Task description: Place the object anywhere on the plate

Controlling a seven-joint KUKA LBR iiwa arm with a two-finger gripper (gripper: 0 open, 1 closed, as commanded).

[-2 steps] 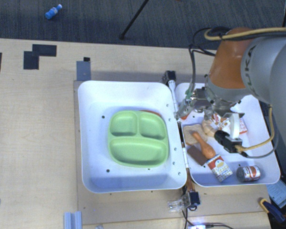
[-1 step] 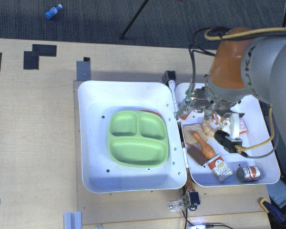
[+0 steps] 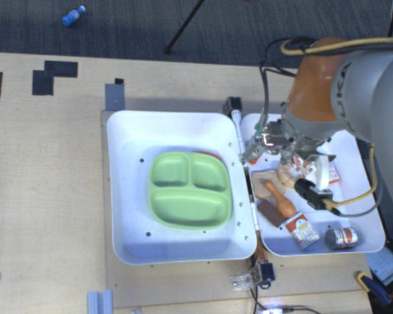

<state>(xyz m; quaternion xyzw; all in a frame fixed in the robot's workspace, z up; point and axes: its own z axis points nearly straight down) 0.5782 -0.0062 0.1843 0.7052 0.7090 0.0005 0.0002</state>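
Observation:
A green divided plate [image 3: 187,190] lies in the left bin [image 3: 118,195], with a thin red edge [image 3: 209,154] peeking out behind its far rim. The right bin [image 3: 374,231] holds several small objects: an orange carrot-shaped piece [image 3: 280,199], a brown block [image 3: 270,212], a red-and-white carton [image 3: 300,230], a can [image 3: 342,237] and a white-and-red packet [image 3: 328,173]. My gripper [image 3: 293,169] hangs low over the upper left part of the right bin, just above the carrot-shaped piece and a pale item [image 3: 287,177]. The wrist hides its tips.
The ridge between the two bins [image 3: 246,175] runs just left of the gripper. A black cable with a yellow lead [image 3: 327,203] trails from the wrist across the right bin. The arm's grey and orange body [image 3: 340,84] covers the bin's far right corner.

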